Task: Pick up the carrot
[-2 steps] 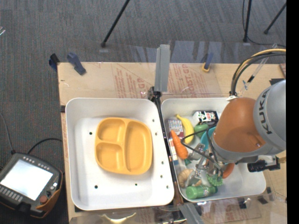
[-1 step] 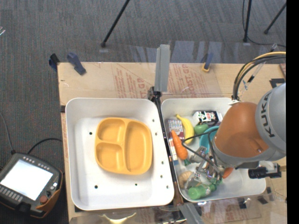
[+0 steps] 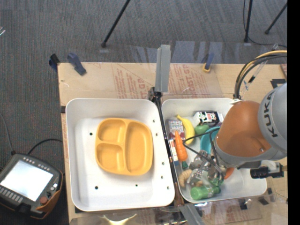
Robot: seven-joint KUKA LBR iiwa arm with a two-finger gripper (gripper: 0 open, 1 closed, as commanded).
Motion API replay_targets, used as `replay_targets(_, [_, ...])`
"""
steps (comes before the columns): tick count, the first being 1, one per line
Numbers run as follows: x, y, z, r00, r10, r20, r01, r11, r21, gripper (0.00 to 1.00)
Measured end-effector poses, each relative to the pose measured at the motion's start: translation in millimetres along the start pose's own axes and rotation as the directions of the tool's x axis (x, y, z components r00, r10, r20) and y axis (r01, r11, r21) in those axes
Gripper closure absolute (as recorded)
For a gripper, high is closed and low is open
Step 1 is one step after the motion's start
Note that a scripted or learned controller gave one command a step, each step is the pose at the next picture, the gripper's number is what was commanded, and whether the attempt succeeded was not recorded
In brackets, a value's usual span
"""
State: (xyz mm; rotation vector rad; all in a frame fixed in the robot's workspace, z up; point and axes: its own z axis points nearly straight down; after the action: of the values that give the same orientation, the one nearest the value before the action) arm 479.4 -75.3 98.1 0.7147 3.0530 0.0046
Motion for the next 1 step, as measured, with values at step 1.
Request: replay_targets(1, [0.8,-7.0,10.1,0.974,0.225,-0.007,-0.225,0.974,0.005,1.0])
